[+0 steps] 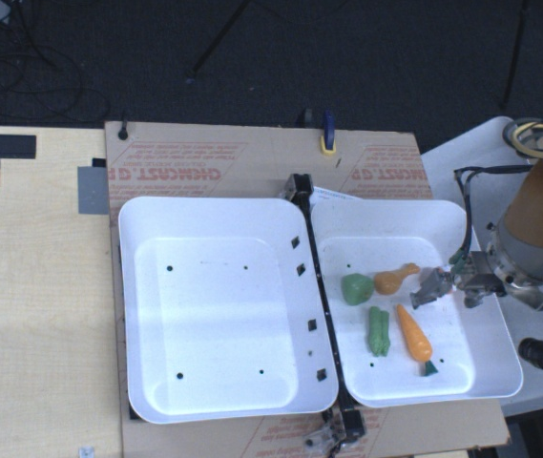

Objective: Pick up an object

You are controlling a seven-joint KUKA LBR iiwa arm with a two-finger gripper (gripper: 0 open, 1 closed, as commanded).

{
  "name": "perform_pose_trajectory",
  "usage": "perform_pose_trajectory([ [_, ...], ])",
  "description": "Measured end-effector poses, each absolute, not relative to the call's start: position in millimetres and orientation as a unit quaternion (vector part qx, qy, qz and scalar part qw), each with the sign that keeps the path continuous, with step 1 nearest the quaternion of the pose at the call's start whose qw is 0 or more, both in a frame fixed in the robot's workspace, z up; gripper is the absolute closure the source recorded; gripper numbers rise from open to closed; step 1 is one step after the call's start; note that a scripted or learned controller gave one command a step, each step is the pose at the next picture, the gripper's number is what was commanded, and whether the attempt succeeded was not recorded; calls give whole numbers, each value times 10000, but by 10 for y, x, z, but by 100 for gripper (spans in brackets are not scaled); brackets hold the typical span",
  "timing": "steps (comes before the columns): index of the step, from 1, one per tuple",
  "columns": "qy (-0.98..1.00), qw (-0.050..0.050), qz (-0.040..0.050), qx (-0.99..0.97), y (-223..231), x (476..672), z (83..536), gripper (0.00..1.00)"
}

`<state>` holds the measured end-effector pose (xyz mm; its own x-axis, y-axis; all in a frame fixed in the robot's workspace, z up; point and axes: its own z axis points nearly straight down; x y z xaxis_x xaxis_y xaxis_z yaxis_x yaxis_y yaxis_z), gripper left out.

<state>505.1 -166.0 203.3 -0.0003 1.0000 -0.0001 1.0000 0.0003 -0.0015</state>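
Note:
The right bin [486,365] holds a round green piece [356,288], an orange-brown pear-shaped piece [395,278], a long green piece [378,331] and an orange carrot [412,333] with a dark green tip. My gripper [431,289] reaches in from the right and hangs over the right bin, just right of the pear-shaped piece and above the carrot's top end. Nothing shows between its fingers.
The left bin [147,256] lies beside the right one, with a black clip strip [311,294] along the shared edge. Cardboard [204,165] lies under both bins. A blue and yellow clamp [328,134] stands at the back edge. Cables run at the right.

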Motion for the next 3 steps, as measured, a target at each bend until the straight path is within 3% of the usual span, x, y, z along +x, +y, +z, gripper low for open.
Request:
perform_pose_trajectory([
  [1,-7092,35,8,-7050,-930,5461,1017,0],
  [2,-7061,35,19,-7081,-976,5441,1156,100],
  [3,-7096,-1,-15,-7046,-201,5592,1912,100],
])
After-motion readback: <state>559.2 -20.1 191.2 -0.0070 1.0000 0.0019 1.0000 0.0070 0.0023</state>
